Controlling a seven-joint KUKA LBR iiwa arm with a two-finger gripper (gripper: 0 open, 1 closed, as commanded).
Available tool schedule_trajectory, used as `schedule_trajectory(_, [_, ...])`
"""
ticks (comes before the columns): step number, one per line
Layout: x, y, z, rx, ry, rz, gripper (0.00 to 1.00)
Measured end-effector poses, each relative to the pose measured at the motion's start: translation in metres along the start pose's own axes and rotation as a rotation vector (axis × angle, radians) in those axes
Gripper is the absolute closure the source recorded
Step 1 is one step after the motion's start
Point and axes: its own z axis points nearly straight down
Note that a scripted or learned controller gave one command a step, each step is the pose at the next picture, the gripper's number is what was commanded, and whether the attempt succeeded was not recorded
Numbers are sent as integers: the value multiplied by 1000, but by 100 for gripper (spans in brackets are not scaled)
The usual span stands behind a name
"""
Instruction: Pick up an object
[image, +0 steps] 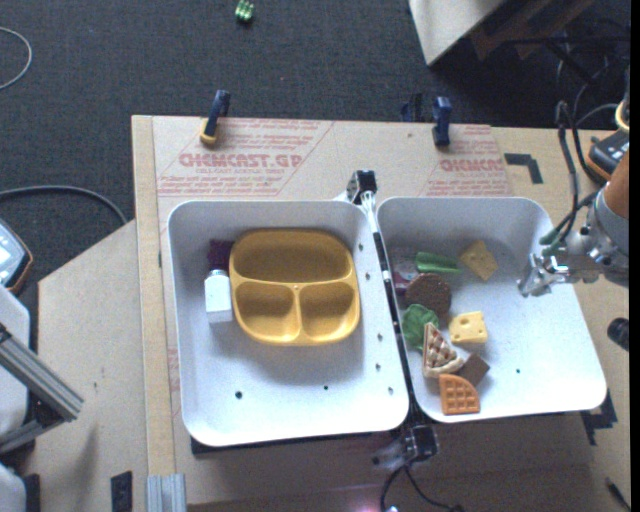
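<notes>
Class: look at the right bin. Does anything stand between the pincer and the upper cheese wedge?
Nothing visible does. The pincer sits at the right bin's far right side, and bare white floor separates it from the upper cheese wedge.

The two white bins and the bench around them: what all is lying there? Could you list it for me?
Left bin: one, white, left half of bench.
Right bin: one, white, beside it.
Divided tray: one, yellow, middle of left bin.
Small bottle: one, white, left of the tray, touching it.
Dark object: one, maroon, behind the bottle; too hidden to name.
Cheese pieces: two, yellow, right bin.
Waffle: one, orange, right bin's near edge.
Cookie: one, brown, right bin.
Green toy foods: two, right bin's left side.
Clamps: two, blue, board's far edge.
Gripper: one, grey metal, over the right bin's right side.
</notes>
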Motion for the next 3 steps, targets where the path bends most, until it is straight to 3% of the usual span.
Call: schedule_trajectory(3, [131,87,11,2,3,-4,100])
